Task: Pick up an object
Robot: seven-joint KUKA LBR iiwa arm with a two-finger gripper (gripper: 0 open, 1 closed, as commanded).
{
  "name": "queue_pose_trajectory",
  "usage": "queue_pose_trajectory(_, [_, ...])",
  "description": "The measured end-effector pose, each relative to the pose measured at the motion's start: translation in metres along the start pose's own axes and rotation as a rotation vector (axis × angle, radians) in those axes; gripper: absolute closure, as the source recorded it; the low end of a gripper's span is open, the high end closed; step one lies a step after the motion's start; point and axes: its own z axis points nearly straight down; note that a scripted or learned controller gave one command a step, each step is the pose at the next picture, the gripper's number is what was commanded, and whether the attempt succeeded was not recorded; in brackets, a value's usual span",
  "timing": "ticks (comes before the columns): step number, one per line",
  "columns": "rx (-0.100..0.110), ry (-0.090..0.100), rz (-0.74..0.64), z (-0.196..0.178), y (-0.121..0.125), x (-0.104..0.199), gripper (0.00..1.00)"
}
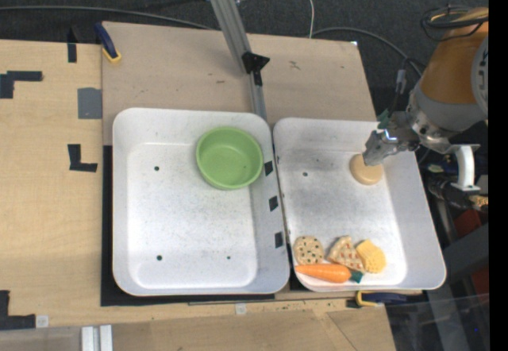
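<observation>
While a small tan round object (366, 172) lies in the upper part of the right bin (413, 214), the gripper (379, 146) is seen directly over it, at its top edge. Whether the jaws are released or clenched cannot be told. Along the same bin's front edge, a cookie (308, 249), a cracker-like piece (344, 251), a yellow item (371, 256) and a carrot (323, 272) are grouped together. A green bowl (229, 157) is placed in the left bin (135, 206).
</observation>
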Motion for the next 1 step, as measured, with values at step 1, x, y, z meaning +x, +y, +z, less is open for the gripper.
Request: queue_pose_trajectory(1, [-0.003,-0.001,0.000,-0.0618,-0.0018,-0.0059,1.00])
